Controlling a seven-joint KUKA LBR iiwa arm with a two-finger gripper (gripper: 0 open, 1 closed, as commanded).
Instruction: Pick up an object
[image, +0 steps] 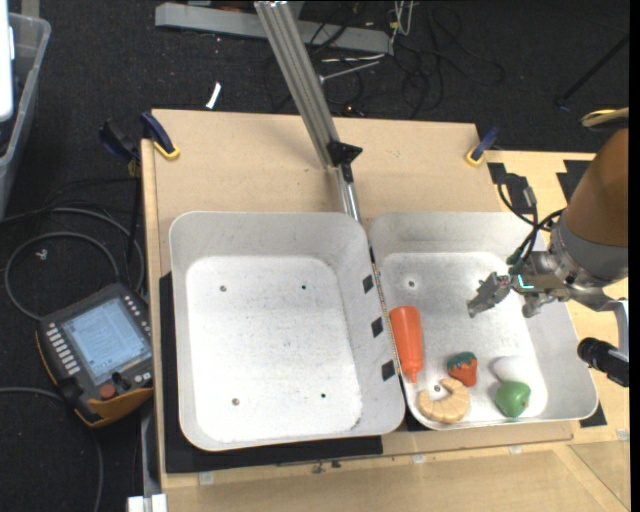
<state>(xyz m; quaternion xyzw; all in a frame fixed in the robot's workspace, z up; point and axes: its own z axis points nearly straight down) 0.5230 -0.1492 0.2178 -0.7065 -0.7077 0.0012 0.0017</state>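
The claw (492, 293) hangs empty, its state unclear; lowering squarely over the strawberry (461, 366) just below it looks wisest.

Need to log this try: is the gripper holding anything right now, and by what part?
Nothing is held. The gripper hangs over the right bin, apart from the orange carrot, strawberry, green fruit and pastry.

My gripper (497, 292) hangs over the right bin (440, 235), apart from the things lying along its near side: an orange carrot (407, 340), a tan pastry (444, 402), a small red piece (461, 367) and a green one (513, 398). The left bin (200, 240) sits beside it.
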